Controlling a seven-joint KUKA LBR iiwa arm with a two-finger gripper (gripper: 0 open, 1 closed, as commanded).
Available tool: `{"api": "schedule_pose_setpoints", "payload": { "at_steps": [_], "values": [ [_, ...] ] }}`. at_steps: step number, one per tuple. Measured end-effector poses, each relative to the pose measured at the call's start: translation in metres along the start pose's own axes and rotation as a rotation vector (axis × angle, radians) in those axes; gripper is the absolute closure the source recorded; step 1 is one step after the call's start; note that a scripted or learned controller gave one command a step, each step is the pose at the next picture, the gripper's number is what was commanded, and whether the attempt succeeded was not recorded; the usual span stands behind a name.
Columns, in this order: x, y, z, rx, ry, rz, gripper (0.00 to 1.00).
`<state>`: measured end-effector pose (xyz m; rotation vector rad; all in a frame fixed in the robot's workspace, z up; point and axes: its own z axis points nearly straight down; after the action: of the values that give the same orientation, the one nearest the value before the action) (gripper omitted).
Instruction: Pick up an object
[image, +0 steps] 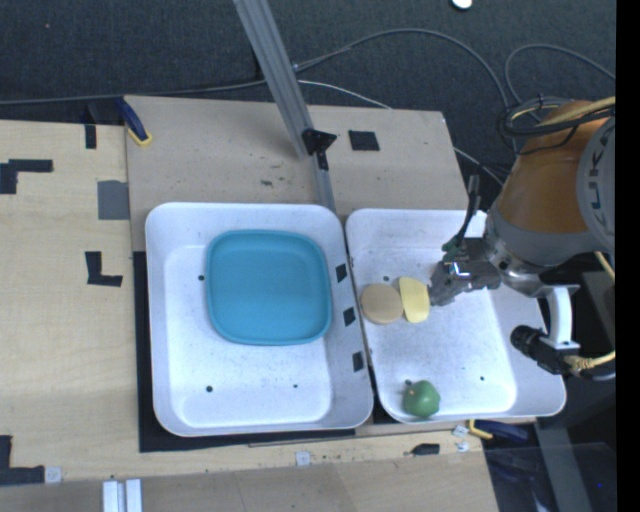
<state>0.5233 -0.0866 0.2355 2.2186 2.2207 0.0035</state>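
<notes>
Two shallow white plastic bins sit side by side on a pale wooden desk (60, 330). Both bins have rounded corners and small dark specks on them.

The left bin (180, 390) holds a flat blue plate (268, 286). The plate is square with soft round corners, and it looks smooth.

The right bin (480, 370) holds three small things. A round tan piece (379, 303), like a little bun, lies near the middle of the bin at about 9 o'clock. A yellow piece (414, 299) with a rounded shape touches it on its 3 o'clock side. A green piece (421, 398), round and shiny like a small pepper or apple, lies apart from them at about 6 o'clock, close to the bin's front wall.

The grey arm with its orange band (545, 190) reaches in from 3 o'clock. Its dark metal gripper (440, 288) is just beside the yellow piece, at that piece's 3 o'clock edge. I cannot tell if the jaws are spread or pressed together.

A thin grey metal bar (285, 90) slants down from 12 o'clock.
</notes>
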Motion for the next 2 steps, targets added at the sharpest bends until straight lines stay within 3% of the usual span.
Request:
{"api": "schedule_pose_setpoints", "payload": {
  "at_steps": [1, 2],
  "values": [
    [0.000, 0.001, -0.036, 0.001, 0.000, 0.001, 1.00],
    [0.057, -0.011, -0.027, 0.004, 0.001, -0.004, 1.00]
  ]
}}
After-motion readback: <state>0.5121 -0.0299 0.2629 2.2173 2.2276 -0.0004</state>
